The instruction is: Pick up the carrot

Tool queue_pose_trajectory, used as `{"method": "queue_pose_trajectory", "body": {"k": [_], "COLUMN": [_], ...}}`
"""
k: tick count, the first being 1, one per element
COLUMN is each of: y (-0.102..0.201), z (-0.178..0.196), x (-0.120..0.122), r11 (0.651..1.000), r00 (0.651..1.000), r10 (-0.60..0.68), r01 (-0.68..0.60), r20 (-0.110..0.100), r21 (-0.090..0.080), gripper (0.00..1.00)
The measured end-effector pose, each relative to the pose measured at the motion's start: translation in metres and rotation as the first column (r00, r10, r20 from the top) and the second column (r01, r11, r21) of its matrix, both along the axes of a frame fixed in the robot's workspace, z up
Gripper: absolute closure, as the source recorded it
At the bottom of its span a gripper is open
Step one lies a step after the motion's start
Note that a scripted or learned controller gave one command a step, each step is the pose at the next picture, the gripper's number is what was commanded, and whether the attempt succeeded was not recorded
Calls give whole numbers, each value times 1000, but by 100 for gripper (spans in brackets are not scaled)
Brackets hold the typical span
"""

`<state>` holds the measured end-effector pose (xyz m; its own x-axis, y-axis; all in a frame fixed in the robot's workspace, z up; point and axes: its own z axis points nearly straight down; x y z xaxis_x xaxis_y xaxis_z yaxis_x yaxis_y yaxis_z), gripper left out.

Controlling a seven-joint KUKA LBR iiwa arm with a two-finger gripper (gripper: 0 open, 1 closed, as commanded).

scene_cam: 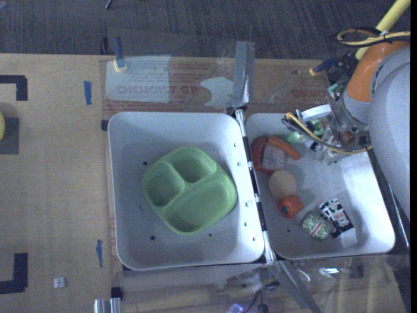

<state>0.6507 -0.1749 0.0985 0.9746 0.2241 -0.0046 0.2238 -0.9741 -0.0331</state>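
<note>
The carrot (283,147) is a short orange piece lying at a slant in the back left of the right bin (365,240), resting on a red object (262,154). My gripper (313,133) hangs over the back of that bin, just right of the carrot and slightly above it, wrapped in yellow and black cables. The grey arm with its orange band (365,77) covers the bin's back right corner. Nothing can be seen held in the gripper.
In the right bin lie a beige round object (282,183), a red-orange ball (291,205), a green-and-white packet (316,225), a black-and-white item (337,215) and a small green thing (296,136) by the gripper. A green divided plate (189,189) sits in the left bin (130,142).
</note>
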Motion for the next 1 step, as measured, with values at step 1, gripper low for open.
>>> {"method": "queue_pose_trajectory", "body": {"k": [1], "y": [-16], "z": [111], "x": [-5], "r11": [976], "r00": [977], "r10": [214], "r01": [-214], "r20": [10], "r21": [-30], "gripper": [100]}}
